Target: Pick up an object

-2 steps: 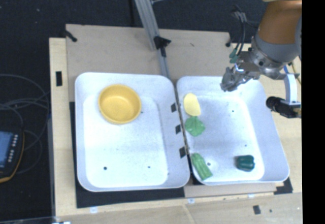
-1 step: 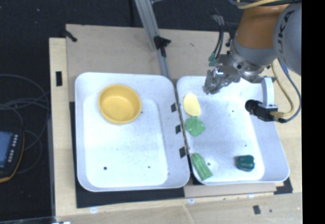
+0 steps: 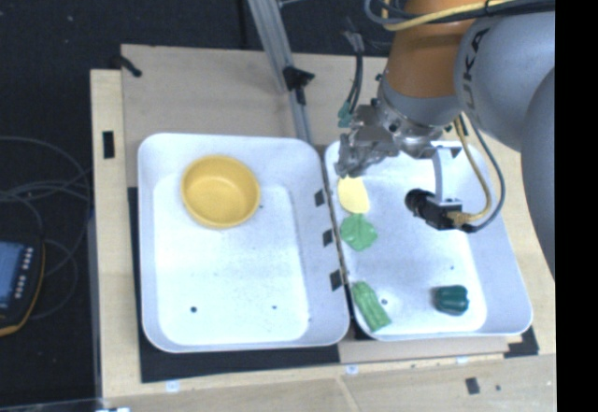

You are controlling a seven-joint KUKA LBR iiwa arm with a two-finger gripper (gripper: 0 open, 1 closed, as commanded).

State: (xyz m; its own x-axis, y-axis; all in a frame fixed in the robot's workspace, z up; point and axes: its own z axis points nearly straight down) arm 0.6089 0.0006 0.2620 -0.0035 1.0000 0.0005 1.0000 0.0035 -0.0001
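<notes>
My gripper (image 3: 353, 161) hangs over the left rim of the right bin (image 3: 486, 242), just above a pale yellow object (image 3: 353, 196). Nothing shows between the gripper and that object that tells me whether they touch. Below the yellow piece lies a light green object (image 3: 359, 233). A green block (image 3: 371, 305) rests at the bin's front left corner. A dark green object (image 3: 451, 299) sits near the front right. In the left bin (image 3: 234, 298) stands a yellow bowl (image 3: 220, 191) at the back left.
A grey metal pole (image 3: 271, 36) slants up from between the bins. A black cable fitting (image 3: 432, 208) hangs off the arm over the right bin's middle. The bench edge runs along the front.
</notes>
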